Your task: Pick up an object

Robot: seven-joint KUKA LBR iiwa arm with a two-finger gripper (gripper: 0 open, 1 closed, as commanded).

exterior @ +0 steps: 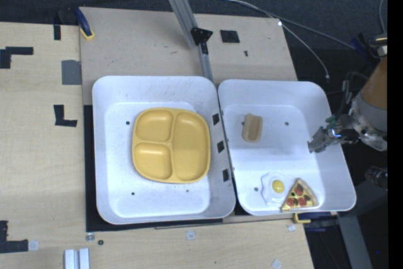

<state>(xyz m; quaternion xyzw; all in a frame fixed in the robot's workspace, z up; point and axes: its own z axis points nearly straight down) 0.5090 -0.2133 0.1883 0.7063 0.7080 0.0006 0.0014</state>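
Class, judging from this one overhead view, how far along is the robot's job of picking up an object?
Nothing looks done: the bread piece, fried egg and pizza slice all lie in the right bin. In hand: the gripper hangs over that bin's right edge, holding nothing visible. Left: reaching an object, grasping and lifting it.

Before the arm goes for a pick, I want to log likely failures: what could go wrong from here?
The gripper sits at the right bin's right wall, so a descent might clip it. The toy fried egg and pizza slice lie touching in the near corner, so a grasp may catch both or neither.
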